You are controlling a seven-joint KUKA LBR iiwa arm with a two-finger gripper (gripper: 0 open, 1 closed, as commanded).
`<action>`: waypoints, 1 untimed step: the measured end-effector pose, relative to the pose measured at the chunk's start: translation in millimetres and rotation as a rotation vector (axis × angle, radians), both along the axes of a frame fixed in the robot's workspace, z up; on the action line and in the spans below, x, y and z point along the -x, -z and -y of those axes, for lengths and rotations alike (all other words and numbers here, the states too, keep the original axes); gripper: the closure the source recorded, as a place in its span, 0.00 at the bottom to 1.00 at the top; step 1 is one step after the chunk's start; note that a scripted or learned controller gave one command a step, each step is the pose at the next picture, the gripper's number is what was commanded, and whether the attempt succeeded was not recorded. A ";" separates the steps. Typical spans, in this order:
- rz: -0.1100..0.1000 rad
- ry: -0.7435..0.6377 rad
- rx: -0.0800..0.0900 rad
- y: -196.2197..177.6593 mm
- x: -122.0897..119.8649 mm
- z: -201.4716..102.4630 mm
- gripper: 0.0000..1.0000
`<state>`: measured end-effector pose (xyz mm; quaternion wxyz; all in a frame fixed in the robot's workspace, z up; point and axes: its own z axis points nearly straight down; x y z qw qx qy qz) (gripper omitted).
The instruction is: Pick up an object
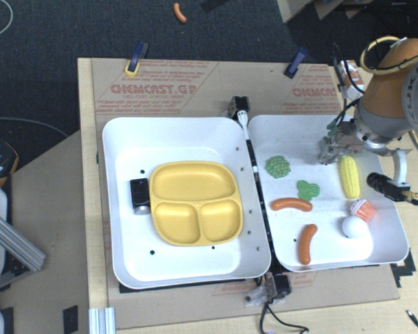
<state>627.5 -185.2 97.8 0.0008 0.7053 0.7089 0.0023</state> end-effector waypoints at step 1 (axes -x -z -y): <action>0.001 0.003 0.004 -50.7 -1.1 -10.1 1.00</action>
